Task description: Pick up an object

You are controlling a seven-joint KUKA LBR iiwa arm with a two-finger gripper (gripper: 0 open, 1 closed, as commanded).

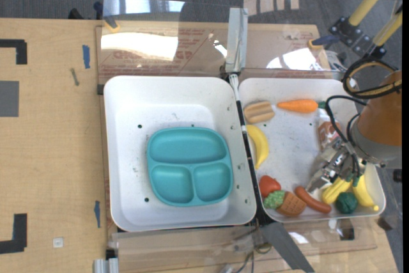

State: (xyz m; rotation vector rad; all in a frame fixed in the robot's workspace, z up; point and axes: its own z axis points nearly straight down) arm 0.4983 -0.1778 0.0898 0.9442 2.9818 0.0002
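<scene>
The table (45, 156) was a flat slab of light wood-grain board, with a couple of black tape corners and small blue tape strips stuck on it. Two shallow white bins sat side by side on it, both smooth plastic with rounded corners. The left bin (121, 99) held a teal divided plate (190, 165), glossy and rounded, with one long section across the top and two smaller ones under it.

The right bin (291, 137) had all the toy food, shiny molded plastic by the look of it. Along the top were a tan hot dog bun (259, 112) and an orange carrot (299, 106) with a green tip. A curved yellow banana (259, 144) lay just inside the left wall. Down along the bottom edge was a crowded little pile: a red tomato (269, 185), something green and bumpy like broccoli (275, 199), a ridged orange-brown piece (292, 204) touching it, a reddish sausage (313, 200), a yellow corn cob (337, 189), a dark green round thing (347, 202) and another yellow piece (364, 193).

The arm (383, 121), grey with an orange band, came in from the right, and the metallic hand (330, 169) was down in the bin's lower right, right above the corn cob and sausage. Whether its fingers were spread or pressed together couldn't be told, too much clutter and glare there.
</scene>
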